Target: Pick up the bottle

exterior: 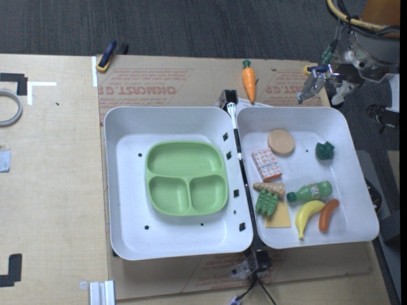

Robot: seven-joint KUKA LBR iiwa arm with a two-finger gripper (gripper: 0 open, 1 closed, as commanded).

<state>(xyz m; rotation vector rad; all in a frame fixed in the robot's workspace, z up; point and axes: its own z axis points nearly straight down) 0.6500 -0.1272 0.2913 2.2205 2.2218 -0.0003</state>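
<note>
The bottle (pixel 310 192), green with a label, lies on its side in the right bin (pixel 346 138), toward that bin's near end, its darker cap end pointing left. It is crowded: a yellow banana (pixel 306 215) curves just beside it on the near side, an orange sausage-shaped toy (pixel 327 214) sits just right of the banana, and a green block (pixel 267 203) rests on a cheese slice (pixel 278 217) to its left. The claw (pixel 323 84) hangs at the far right, above the desk (pixel 51 202) beyond the bin's far rim, well apart from the bottle; its fingers look spread and hold nothing. Being on its side, the bottle probably wants a grip across its narrow body. The left bin (pixel 117 170) carries a green divided plate (pixel 187 178).
</note>
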